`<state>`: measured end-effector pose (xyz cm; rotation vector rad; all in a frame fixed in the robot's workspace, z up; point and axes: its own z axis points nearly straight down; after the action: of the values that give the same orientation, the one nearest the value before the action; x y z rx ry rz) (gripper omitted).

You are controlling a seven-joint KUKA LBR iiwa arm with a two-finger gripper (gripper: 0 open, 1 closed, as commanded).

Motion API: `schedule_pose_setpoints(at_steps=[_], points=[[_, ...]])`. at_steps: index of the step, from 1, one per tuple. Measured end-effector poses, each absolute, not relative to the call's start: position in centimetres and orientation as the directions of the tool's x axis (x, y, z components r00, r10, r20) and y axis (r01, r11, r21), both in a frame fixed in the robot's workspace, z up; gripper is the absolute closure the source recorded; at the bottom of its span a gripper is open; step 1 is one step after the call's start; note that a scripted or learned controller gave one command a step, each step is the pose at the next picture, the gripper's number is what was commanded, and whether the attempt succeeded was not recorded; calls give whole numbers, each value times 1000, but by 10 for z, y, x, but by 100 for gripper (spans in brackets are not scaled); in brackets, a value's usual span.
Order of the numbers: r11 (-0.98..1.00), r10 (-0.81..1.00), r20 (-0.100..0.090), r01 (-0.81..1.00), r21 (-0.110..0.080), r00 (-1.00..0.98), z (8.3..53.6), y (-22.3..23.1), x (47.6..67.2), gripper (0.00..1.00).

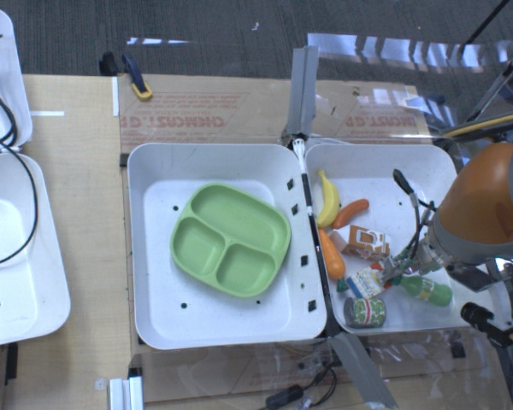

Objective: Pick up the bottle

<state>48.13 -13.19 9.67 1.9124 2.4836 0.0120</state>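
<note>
A small green bottle [429, 292] lies on its side near the front right of the right bin [385, 162], its neck pointing left. My gripper [400, 267] reaches down from the grey arm with the orange band [487, 196] and sits right at the bottle's neck end, low in the bin. The gripper's body and cables hide the spot where it meets the bottle, so I cannot see whether anything is held.
The right bin also holds a banana [328, 199], two carrots [352, 211] [332, 254], a small printed box [365, 242] and a can [364, 311] at the front. A green divided plate [230, 240] lies in the left bin [154, 254].
</note>
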Motion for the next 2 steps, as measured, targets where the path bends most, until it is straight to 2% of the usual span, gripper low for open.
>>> schedule_pose_setpoints(at_steps=[1,2], points=[[305,952,-10,952,11,-305,97,-203,481,100],[305,952,-9,952,9,-305,96,-202,481,0]])
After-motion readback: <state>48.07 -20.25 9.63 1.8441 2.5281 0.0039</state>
